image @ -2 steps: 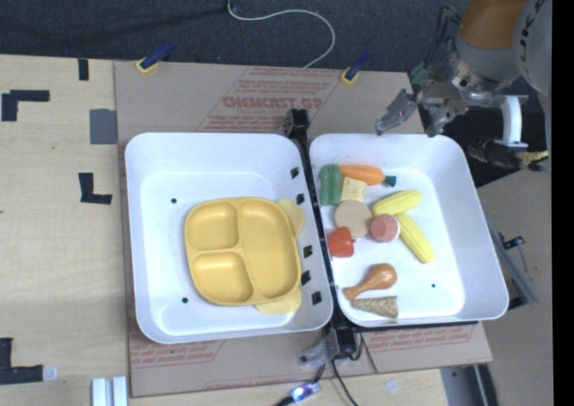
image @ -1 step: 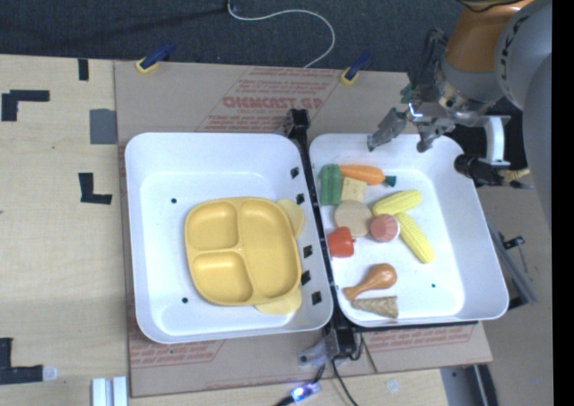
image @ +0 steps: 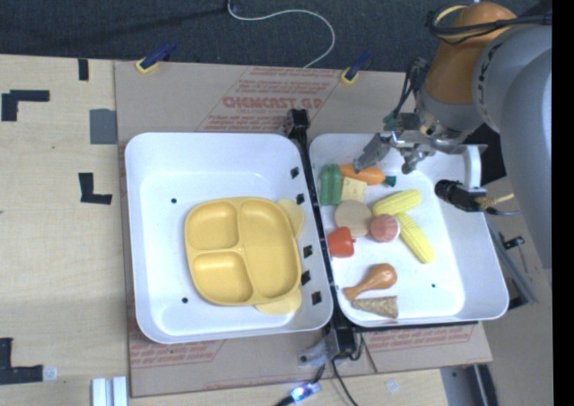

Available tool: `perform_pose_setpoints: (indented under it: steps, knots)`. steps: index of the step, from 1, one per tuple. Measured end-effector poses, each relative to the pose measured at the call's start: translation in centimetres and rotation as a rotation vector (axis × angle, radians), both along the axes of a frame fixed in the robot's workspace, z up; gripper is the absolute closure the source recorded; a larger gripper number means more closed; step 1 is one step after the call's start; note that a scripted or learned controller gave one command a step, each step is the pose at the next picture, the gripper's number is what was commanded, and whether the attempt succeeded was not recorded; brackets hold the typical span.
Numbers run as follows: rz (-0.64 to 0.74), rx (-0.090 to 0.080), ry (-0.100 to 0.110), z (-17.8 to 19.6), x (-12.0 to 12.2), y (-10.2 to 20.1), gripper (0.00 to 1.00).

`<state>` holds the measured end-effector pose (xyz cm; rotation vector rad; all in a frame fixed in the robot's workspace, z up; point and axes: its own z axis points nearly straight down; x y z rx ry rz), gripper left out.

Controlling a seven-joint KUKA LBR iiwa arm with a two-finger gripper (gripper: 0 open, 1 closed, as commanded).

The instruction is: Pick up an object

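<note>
Item: pincer (image: 387, 155), fingers spread, nothing held, poised w/ one fingertip just over carrot (image: 366, 177) at back-left of right bin (image: 466, 292); descent to be kept straight, closure centred across carrot, adj. green pepper (image: 331, 184) avoided.

two white bins (image: 148, 216) — one yellow tray (image: 242, 247), two corn cobs (image: 414, 238), one drumstick (image: 369, 280), one carrot (image: 363, 177).

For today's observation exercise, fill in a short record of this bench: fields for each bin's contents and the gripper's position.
left bin: yellow divided tray
right bin: toy foods, including corn cobs, drumstick, orange carrot, green piece
gripper: above right bin's far edge, near the carrot
held item: none seen between fingers
</note>
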<state>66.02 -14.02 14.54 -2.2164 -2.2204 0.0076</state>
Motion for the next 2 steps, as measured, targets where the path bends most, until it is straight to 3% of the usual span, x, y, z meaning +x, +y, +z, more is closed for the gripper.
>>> perform_pose_setpoints:
  steps: [1, 2]
  knots:
    - [0.001, -0.006, -0.016, -5.72, 0.02, -0.01, 0.0]
    - [0.002, -0.006, -0.024, -5.4, 0.51, -0.03, 0.0]
